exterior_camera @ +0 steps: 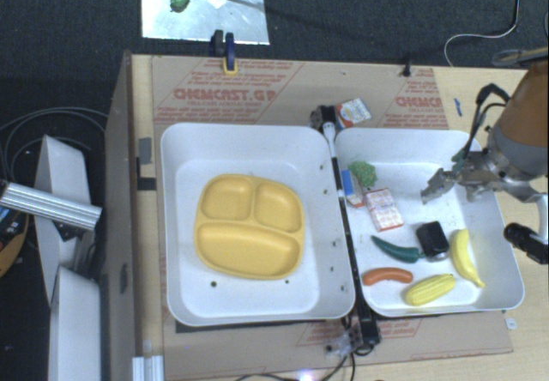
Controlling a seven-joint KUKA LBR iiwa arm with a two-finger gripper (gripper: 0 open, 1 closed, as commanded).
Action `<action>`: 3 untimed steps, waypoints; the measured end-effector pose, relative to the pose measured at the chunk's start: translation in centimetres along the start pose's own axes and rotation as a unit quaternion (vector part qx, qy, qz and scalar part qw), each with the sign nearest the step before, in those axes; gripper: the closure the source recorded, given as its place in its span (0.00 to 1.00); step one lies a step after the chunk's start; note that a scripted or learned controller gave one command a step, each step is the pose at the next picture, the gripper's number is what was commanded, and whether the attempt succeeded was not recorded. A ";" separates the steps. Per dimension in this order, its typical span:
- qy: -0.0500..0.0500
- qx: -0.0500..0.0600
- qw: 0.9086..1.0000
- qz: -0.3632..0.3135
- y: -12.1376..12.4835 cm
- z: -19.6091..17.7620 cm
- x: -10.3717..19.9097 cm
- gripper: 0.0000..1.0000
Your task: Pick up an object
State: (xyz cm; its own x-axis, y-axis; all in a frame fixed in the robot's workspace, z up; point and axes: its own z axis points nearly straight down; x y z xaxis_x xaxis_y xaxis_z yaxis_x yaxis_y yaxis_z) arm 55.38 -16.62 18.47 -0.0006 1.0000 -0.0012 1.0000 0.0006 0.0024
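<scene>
Right, two shallow white bins side by side on a cardboard-covered bench [257,83]. Left bin [184,199] holds one yellow sectioned plastic tray [250,225], lying flat near its middle.

Right bin [506,276] carries the pickable clutter: green broccoli-like toy [363,172] near the far left corner, a red-and-white small packet [383,208] just beside it toward the centre, a dark green toy pepper [395,249] below that, an orange toy sausage [387,276] near the front edge, a yellow toy corn cob [429,288] beside the sausage, a black blocky object [433,239] mid-bin, and a yellow toy banana [466,257] just beside the black block toward the right edge. A blue strip [346,181] lies along the right bin's left wall.

Grey arm with orange band [523,126] comes in over the right edge, wrist tilted toward the bin centre. Gripper [437,184] hangs above bare bin floor, apart from every item; finger spread cannot be told, too small and blurred.

Arm body is cut off at the frame edge. A small printed packet [352,112] lies on the cardboard beyond the bins' far edge.
</scene>
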 end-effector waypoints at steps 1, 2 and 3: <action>0.000 0.001 1.000 0.000 -2.9 10.0 -1.1 0.00; 0.000 -0.001 1.000 0.000 -2.8 8.9 -1.1 1.00; 0.001 -0.001 1.000 -0.002 1.7 0.0 10.2 1.00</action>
